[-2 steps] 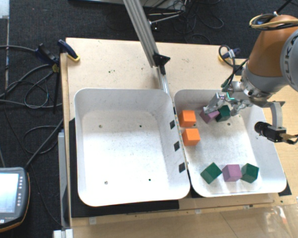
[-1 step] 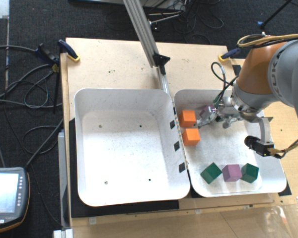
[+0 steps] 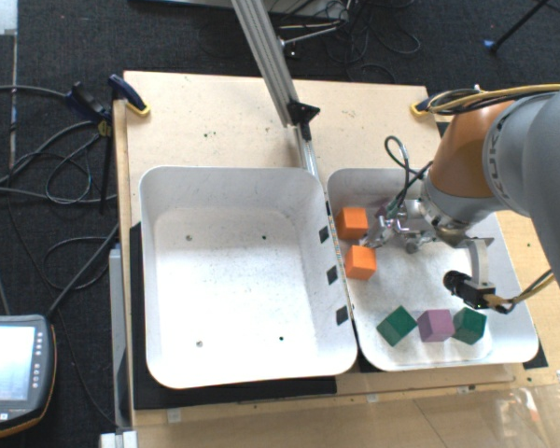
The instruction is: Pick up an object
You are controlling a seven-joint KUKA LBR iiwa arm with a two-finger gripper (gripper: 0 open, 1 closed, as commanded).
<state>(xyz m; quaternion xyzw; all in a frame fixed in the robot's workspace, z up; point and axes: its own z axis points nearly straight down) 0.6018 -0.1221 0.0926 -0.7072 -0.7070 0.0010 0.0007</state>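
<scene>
The right bin [image 3: 518, 343] holds two orange cubes, one [image 3: 353, 221] near its back left and another [image 3: 360, 262] just in front of it. Along the front lie a green block [image 3: 397, 326], a purple cube [image 3: 436, 325] and a second green block [image 3: 469, 326]. My gripper [image 3: 389, 230] hangs low over the bin's back half, just right of the two orange cubes, with the grey arm and its orange band [image 3: 462, 152] behind it. I see nothing held in it.
The left bin [image 3: 168, 194] sits beside the right one, their rims meeting at the middle. A slanted metal pole [image 3: 266, 45] crosses the back of the bench. Yellow clamps [image 3: 135, 108] mark the bench's back corners. Cables trail off the left side.
</scene>
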